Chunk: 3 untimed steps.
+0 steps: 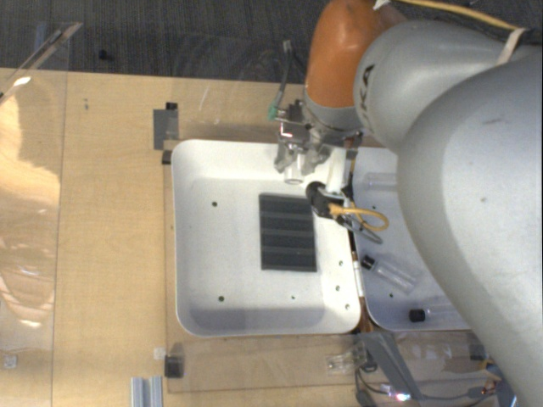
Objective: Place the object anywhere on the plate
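A dark ridged rectangular plate (288, 231) lies flat in the middle of the left white bin (204, 261). My gripper (294, 166) hangs over the far edge of that bin, just beyond the plate's far side and a little above it. Its tip is small and pale against the white bin floor, and whether anything is held there is not visible. A clear, pale object (395, 272) lies in the right bin (386, 308), near the wall between the bins.
The arm's big grey body covers most of the right bin. Two small black bits (417, 315) (366, 263) lie in its visible part. A dark clamp (170, 124) sits at the left bin's far left corner, on the wooden bench (93, 227).
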### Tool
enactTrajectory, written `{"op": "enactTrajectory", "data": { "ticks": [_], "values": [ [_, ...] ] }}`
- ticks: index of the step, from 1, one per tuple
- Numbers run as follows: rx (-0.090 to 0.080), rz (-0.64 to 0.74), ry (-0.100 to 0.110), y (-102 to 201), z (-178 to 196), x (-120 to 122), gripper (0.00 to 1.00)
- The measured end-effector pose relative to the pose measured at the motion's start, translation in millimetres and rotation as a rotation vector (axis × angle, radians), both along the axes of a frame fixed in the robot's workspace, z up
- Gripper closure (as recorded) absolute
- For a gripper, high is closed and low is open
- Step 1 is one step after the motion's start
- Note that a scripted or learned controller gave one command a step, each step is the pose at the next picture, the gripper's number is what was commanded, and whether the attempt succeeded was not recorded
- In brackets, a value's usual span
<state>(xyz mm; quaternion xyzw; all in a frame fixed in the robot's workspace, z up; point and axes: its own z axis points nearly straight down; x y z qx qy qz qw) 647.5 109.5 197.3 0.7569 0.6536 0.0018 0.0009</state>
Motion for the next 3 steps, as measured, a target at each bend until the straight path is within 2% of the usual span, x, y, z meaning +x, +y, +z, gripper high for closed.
{"op": "enactTrajectory", "data": {
  "ticks": [1,2,3],
  "values": [
    [0.003,-0.219,0.002,55.5,-83.8,21.6,1.0],
    [0.001,0.136,-0.003,126.6,13.6,9.3,1.0],
    [-0.001,0.403,-0.001,76.5,-13.3,21.9,1.0]
  ]
}}
